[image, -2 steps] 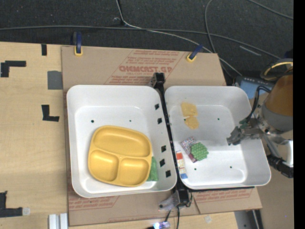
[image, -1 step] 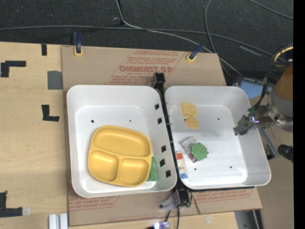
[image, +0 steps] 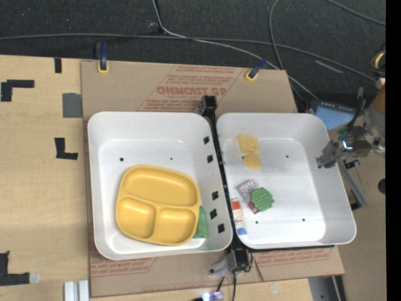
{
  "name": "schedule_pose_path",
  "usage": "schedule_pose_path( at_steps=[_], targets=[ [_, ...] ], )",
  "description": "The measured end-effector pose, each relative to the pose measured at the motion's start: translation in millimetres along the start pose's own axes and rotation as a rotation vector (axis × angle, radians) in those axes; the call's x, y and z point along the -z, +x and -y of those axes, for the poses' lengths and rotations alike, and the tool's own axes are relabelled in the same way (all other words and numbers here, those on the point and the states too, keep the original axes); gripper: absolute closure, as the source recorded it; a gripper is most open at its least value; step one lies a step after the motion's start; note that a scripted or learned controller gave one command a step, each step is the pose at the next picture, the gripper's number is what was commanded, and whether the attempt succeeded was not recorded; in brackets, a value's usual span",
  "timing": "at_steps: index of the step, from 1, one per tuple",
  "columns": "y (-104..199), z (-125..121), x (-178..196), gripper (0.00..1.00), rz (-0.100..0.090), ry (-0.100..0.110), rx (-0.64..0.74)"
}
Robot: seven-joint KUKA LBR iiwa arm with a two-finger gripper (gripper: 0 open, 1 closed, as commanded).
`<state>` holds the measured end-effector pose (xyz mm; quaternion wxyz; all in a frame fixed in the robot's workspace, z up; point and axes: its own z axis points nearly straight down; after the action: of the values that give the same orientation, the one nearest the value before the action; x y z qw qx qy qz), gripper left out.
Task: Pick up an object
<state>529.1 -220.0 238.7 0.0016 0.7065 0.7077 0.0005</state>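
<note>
1. White bins sit side by side: left bin [image: 103,168] and right bin [image: 313,168], with a black divider [image: 216,168] where they meet.
2. Gripper [image: 338,152] is at the right bin's right rim, near its upper right corner. It looks to be above the rim, not down in the bin. Nothing is visible between its fingers; I can't tell if they're spread or pressed together, too small and blurred.
3. Candidate targets, all in the right bin's left half, so all lie left of the gripper in this view:
   - 2 yellow lumps [image: 249,150], one just below the other, upper left. Nearest, roughly level with the gripper.
   - green ball [image: 262,199], mid-bin, touching a small printed packet [image: 247,187] on its left.
   - thin stick [image: 237,215] by the divider, long axis roughly parallel to it.
4. Judgement: the yellow lumps are the easiest reach, a near-straight move left across bare bin floor with nothing in the way.
5. Ball and packet touch, so a grasp there risks nudging both. The stick hugs the wall, leaving poor finger clearance.
6. Left bin holds a yellow tray [image: 156,202] with 3 compartments and a green item [image: 202,224] wedged at its right edge. Farthest away, across the divider.
</note>
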Motion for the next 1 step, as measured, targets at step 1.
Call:
schedule_pose_path(
  at_steps=[1],
  targets=[
    [0.1,-1.0,40.0,1.0,0.0,0.0,0.0]
  ],
)
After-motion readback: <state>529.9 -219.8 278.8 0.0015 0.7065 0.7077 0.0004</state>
